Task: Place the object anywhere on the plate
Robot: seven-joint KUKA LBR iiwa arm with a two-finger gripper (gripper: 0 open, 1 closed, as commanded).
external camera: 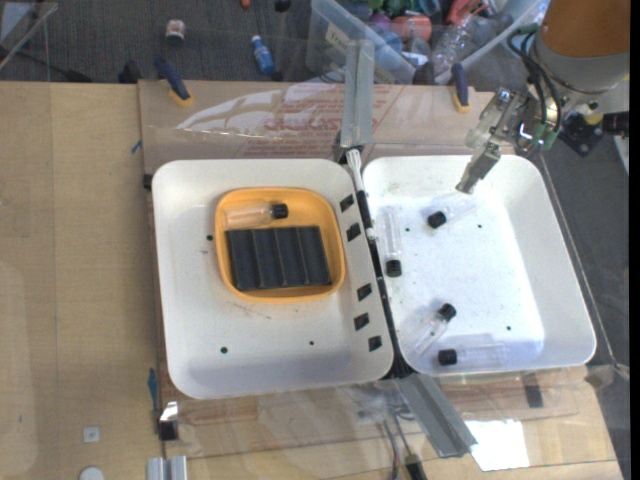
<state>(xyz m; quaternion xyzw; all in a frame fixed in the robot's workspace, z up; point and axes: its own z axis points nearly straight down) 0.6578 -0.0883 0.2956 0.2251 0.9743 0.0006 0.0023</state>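
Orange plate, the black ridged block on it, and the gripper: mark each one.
Orange plate (226, 268): camera view, on its bare left rim.
Black ridged block (279, 257): camera view, on the middle of its top.
Gripper (470, 181): camera view, at its fingertips over the right bin.

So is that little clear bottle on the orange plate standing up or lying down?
Lying down. The clear vial rests on its side along the back of the orange plate, black cap pointing right, behind the dark ridged block.
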